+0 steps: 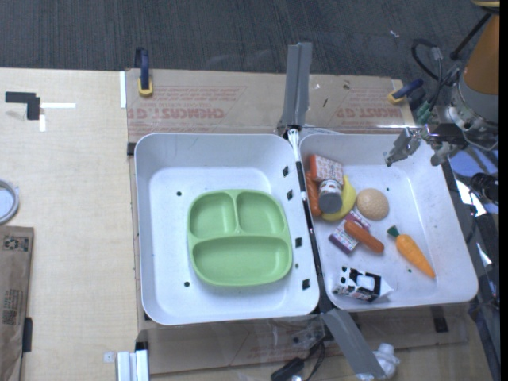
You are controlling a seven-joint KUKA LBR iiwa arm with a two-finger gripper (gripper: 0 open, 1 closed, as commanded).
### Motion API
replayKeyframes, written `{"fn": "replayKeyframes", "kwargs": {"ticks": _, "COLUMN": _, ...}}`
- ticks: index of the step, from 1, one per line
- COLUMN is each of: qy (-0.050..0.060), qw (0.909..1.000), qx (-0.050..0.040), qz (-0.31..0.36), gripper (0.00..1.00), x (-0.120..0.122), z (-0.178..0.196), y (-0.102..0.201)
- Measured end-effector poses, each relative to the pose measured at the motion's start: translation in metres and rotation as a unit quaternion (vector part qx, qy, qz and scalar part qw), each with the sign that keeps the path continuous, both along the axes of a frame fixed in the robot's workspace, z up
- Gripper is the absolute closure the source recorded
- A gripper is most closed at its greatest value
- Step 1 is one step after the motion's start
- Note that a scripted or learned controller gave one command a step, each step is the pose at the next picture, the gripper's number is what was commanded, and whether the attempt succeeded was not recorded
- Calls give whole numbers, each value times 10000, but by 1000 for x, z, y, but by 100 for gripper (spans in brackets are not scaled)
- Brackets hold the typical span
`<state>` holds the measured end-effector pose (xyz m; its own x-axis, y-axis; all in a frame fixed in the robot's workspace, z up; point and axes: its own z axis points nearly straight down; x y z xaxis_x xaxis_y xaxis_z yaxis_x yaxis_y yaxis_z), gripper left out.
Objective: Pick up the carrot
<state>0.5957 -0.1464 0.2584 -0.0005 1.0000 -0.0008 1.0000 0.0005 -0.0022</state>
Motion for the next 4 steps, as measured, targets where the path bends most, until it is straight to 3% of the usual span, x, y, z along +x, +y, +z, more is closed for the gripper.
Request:
{"fn": "replayKeyframes", "kwargs": {"ticks": 1, "qy": -1, "qw": 9925, "qx": 7, "qz": 1226, "gripper": 0, "x": -46, "z": -98, "y": -33}}
{"fn": "replayKeyframes", "kwargs": {"ticks": 2, "qy": -6, "qw": 9860, "qx": 9, "qz": 1669, "gripper": 0, "x": -87, "z": -163, "y": -58}}
{"fn": "replayKeyframes", "kwargs": {"ticks": 3, "qy": -11, "qw": 9862, "qx": 8, "qz": 1654, "gripper": 100, "x": -86, "z": -154, "y": -58}}
{"fn": "replayKeyframes", "kwargs": {"ticks": 4, "qy": -13, "qw": 9868, "qx": -1, "qz": 1622, "gripper": 100, "x": -30, "z": -59, "y": -33}}
